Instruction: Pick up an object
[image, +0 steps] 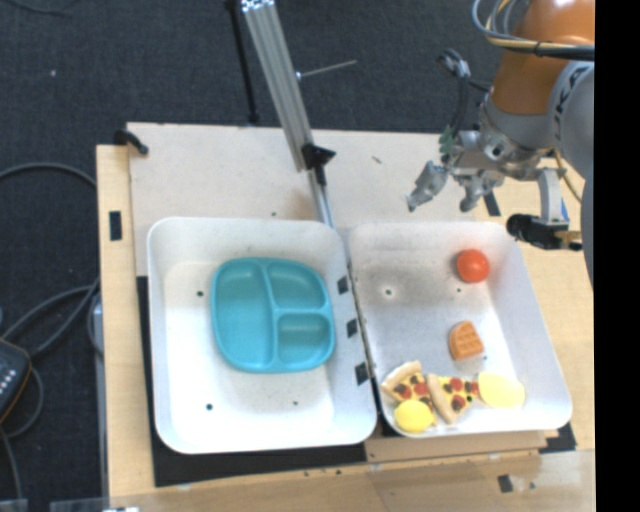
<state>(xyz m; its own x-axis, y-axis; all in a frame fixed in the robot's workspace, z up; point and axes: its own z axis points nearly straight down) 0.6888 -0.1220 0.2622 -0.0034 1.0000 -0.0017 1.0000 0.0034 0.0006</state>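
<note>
My gripper (447, 194) hangs open above the far edge of the right bin (420, 300), with nothing between its two fingers. In that bin lie an orange-red ball (473, 265) near the far right, a small orange waffle-like piece (465, 341) in the middle right, and along the near edge a pizza slice (447, 392), a second wedge (403, 381), a yellow lemon (413, 416) and a yellow round piece (500, 391). The ball is the closest object to the gripper, just below and right of it.
The left bin (180, 300) holds a turquoise divided plate (272, 314). A slanted aluminium bar (285, 90) reaches down to the seam between the bins. The arm's grey and orange body (535, 70) fills the upper right. Cables lie on the dark floor at left.
</note>
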